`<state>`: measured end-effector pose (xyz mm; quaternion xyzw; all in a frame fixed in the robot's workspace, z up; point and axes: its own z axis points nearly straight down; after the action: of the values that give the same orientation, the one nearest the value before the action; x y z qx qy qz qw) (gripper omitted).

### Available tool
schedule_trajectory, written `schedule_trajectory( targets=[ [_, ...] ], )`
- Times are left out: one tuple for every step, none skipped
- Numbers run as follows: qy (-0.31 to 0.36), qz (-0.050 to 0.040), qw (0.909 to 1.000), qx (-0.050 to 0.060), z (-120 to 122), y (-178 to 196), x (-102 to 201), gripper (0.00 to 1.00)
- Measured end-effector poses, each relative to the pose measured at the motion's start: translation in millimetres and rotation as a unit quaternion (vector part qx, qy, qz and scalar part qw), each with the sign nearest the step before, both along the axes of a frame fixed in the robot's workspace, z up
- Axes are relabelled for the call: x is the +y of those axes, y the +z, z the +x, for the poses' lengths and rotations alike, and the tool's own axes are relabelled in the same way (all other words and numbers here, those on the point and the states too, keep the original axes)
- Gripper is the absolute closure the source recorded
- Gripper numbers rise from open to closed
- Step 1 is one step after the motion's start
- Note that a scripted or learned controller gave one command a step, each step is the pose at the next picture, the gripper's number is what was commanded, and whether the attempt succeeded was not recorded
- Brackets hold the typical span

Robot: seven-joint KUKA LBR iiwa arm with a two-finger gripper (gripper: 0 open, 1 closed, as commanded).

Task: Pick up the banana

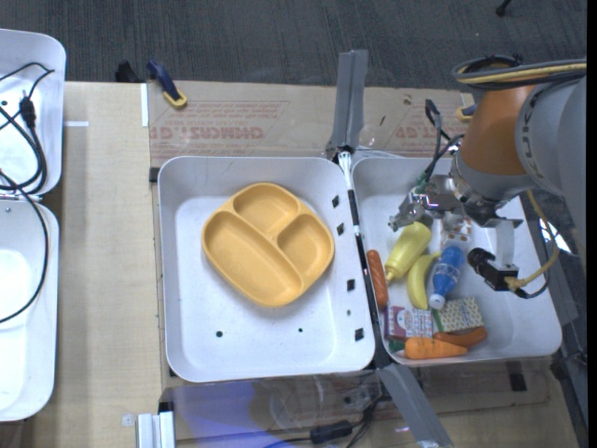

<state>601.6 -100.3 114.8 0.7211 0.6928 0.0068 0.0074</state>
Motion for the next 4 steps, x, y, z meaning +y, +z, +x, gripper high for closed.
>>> schedule_trajectory(
  targets=[
    [-0.001,0.0,1.0,0.005,-2.6,4.9,-1.0,1.0],
    [-0.038,0.0011,0.9992,0.012,-81.3,-24.5,-25.1,1.0],
    [-0.037,0.001,0.9992,0.012,-81.0,-24.3,-25.0,0.0],
    [-0.029,0.0011,0.9995,0.011,-124.7,-23.8,-33.6,0.0]
  ],
)
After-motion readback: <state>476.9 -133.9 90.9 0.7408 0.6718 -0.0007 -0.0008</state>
